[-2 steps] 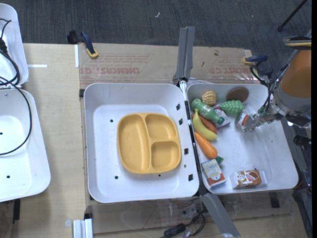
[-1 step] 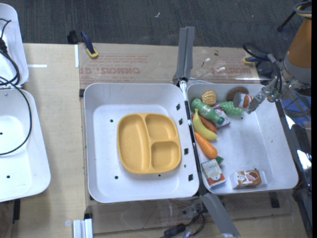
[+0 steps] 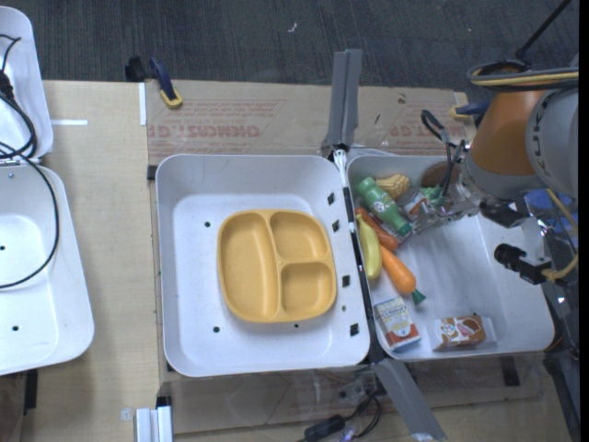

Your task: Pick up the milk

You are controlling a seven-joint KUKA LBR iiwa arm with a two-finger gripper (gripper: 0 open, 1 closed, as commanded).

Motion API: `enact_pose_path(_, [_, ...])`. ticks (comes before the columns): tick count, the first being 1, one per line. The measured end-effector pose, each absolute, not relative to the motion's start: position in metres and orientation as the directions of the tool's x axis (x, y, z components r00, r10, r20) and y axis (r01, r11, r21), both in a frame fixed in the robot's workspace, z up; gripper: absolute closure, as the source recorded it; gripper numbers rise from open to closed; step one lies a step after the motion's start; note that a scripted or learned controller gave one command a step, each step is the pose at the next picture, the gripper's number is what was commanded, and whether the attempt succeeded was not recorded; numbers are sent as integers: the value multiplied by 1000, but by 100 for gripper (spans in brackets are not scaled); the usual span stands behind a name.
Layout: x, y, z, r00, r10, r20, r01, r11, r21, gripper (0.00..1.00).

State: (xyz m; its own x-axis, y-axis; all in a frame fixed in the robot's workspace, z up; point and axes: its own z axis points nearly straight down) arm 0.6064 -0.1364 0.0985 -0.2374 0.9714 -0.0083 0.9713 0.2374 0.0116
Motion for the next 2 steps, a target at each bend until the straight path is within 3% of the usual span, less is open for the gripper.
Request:
enact_pose_path(1, [583,-168,109,-498,867,-1,867,498,0,100])
enact_pose_path(2, [606,-67,192,-634,773,-2,773,634,1,100])
